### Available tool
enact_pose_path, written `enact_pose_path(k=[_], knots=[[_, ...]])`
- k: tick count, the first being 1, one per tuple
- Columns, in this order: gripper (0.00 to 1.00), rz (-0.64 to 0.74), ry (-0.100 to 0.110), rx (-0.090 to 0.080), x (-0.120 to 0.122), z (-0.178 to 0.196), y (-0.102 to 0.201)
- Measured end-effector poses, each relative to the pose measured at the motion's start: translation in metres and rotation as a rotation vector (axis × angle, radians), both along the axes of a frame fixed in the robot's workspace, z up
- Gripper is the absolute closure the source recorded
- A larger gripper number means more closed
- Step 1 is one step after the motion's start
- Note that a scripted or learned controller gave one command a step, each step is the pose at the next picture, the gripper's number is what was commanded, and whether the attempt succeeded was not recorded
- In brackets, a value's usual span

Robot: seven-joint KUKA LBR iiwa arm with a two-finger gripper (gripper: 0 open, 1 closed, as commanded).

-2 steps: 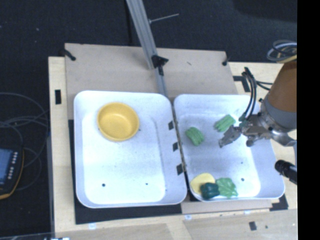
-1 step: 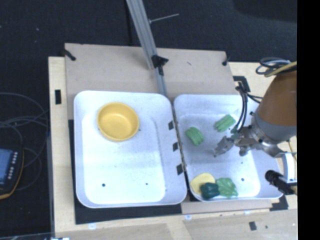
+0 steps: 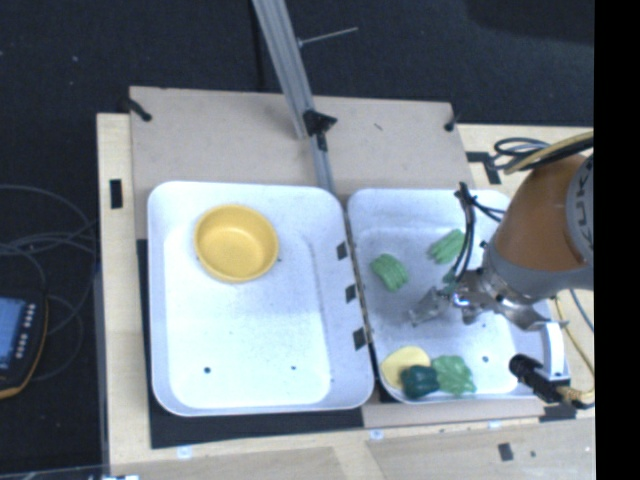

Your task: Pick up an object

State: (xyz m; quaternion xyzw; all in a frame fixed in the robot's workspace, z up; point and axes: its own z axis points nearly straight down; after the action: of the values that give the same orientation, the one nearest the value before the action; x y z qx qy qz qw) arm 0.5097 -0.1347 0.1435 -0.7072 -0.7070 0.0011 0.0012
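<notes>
end effector (image 3: 432,308) low in right bin (image 3: 400,208), jaw state unreadable | nearest: green toy (image 3: 389,271) just beside, ungrasped | risk: closing on bare floor, or nudging toy away

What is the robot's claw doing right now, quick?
Gripper: low in the right bin, among the green toys; open or closed cannot be told.

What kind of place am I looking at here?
Probably a robotics lab test bench. A grey-and-orange robot arm reaches over two white bins on a board; one holds a yellow bowl, the other small toy-like green pieces, and loose cables lie on the dark floor.
</notes>
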Motion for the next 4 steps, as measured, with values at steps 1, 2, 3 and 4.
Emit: enact_pose_path(k=[1, 2, 3, 4], knots=[[0.0, 0.0, -0.002, -0.001, 0.0, -0.044, -0.001], [1.0, -0.001, -0.007, 0.0, 0.001, -0.031, -0.001], [1.0, 0.0, -0.008, -0.001, -0.001, 0.011, 0.001], [1.0, 0.0, -0.008, -0.001, 0.0, 0.055, -0.005]])
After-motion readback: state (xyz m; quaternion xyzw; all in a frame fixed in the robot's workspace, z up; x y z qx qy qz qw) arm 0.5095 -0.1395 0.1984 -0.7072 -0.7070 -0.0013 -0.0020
